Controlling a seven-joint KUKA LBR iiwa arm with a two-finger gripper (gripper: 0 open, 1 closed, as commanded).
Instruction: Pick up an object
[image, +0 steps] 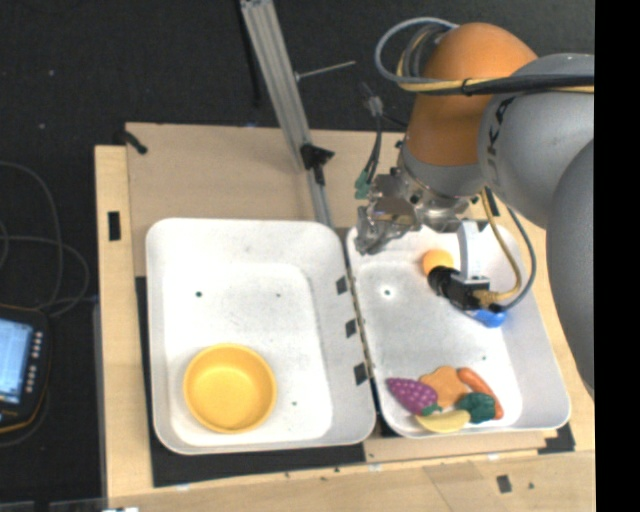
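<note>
My gripper hangs over the back left corner of the right bin, close to the wall between the two bins. Nothing shows under it but bare white floor. A small round orange-yellow thing lies a little to the right of the gripper, at the back of that bin. At the bin's front sits a cluster of toy food: purple grapes, a flat orange piece, a carrot, a green piece and a yellow banana.
A yellow bowl stands in the front of the left bin. A slanted metal rail runs from the top down to the bins' back edge, just left of the gripper. A small blue piece lies mid-right in the right bin.
</note>
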